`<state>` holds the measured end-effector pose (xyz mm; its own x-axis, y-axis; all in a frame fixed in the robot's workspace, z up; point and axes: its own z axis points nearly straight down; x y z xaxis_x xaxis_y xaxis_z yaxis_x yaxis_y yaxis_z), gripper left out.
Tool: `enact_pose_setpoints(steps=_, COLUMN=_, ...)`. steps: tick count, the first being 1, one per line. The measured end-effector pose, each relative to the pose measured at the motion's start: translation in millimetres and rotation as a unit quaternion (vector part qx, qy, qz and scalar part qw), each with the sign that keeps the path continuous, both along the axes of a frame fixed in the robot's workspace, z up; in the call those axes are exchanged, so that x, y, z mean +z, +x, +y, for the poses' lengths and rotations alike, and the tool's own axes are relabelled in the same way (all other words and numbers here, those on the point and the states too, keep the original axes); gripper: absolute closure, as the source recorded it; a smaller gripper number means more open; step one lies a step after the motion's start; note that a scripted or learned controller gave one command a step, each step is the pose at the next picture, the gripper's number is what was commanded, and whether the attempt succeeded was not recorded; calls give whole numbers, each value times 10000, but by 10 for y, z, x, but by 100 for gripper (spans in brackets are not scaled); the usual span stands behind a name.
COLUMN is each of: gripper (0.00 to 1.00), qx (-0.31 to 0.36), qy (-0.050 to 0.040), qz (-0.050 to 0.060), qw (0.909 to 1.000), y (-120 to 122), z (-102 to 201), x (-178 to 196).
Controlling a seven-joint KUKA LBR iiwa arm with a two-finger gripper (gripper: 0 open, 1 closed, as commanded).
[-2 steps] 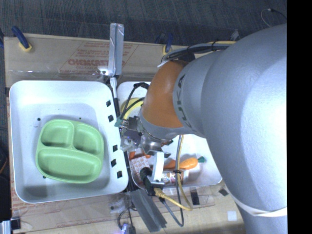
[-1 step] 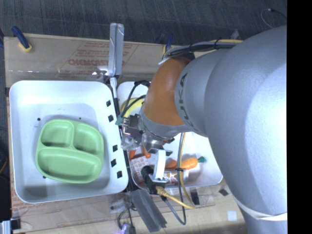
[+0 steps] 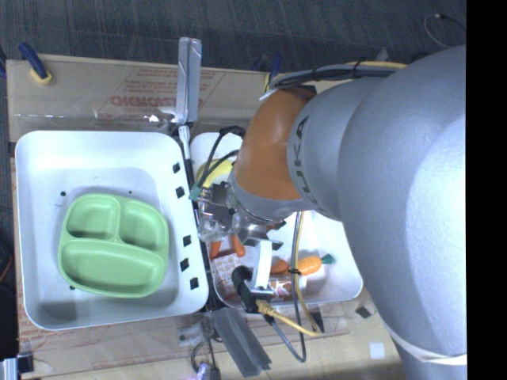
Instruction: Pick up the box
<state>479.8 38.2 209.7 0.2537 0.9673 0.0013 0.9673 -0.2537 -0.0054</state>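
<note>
My gripper (image 3: 212, 226) hangs low over the left part of the right bin (image 3: 345, 285), close to the wall between the two bins. The arm's wrist and orange band cover most of that bin. A flat packet with reddish print, which may be the box (image 3: 279, 292), lies along the bin's near edge, below and right of the gripper. I cannot tell whether anything is between the gripper's fingers.
A toy carrot (image 3: 310, 264) lies in the right bin, with small orange pieces (image 3: 237, 247) just below the gripper. The left bin (image 3: 47, 158) holds a green divided plate (image 3: 113, 245). A metal bar (image 3: 188, 81) stands upright behind the bins.
</note>
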Motion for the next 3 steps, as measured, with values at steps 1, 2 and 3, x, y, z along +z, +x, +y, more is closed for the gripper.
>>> enact_pose_setpoints(steps=1, gripper=100, qx=35, qy=2, qz=2, qw=10000, y=9, z=9, x=93)
enact_pose_setpoints(steps=2, gripper=100, qx=285, qy=-15, qz=15, qw=9996, y=23, z=905, x=-265)
enact_pose_setpoints(steps=3, gripper=100, qx=-315, qy=-21, qz=5, qw=9995, y=327, z=1813, x=-463)
